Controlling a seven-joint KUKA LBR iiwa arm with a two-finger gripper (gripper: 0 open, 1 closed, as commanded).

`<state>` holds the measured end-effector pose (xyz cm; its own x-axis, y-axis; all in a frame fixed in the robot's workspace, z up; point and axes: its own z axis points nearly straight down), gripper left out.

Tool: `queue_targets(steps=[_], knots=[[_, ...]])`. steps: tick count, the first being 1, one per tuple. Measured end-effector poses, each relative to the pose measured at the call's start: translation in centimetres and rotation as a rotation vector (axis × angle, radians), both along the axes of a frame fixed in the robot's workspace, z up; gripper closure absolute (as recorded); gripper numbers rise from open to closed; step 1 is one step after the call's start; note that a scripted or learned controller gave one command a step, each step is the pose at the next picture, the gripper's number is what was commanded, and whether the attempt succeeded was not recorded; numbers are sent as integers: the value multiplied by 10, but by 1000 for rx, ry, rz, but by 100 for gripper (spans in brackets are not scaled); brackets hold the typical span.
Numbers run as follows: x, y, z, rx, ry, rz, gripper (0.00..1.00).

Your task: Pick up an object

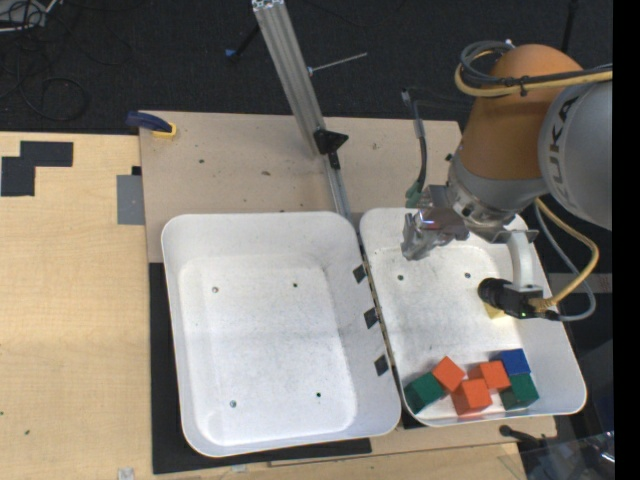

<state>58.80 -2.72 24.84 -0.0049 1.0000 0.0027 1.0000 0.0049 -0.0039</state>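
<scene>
- My gripper (418, 238) hangs over the far end of the right bin (568, 393), near that bin's back left corner, with my grey arm and its orange band (510, 118) reaching in from the right above it
- I judge this a hover rather than a grasp: the bare white floor lies under my fingers, and none of the blocks is close to them
- The things I could pick up sit well apart from my gripper, bunched at the near end of the same bin: an orange block (448, 373), two more orange blocks (472, 396) (494, 375), a blue block (514, 361) and two green blocks (426, 392) (520, 395)
- They lie packed together, touching or nearly so, and close to the bin's near rim; I reckon that crowding leaves little room for a finger to slip down beside any one of them
- A yellowish piece (497, 309) lies near the right wall, partly covered by a black fitting on my cable, so I cannot say what it is
- The left bin (175, 233) lies just beside the right one, with black clips (370, 317) along the seam between them
- As to my gripper itself: the fingers point down and look drawn narrow, but from this slant I cannot tell if they are parted or closed; I see nothing held between them
</scene>
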Motion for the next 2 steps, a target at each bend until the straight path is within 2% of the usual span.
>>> queue_targets(steps=[1, 2], knots=[[-8, 46, 3, 0, 2, 0, 100], [-7, 102, -6, -1, 3, -1, 100]])
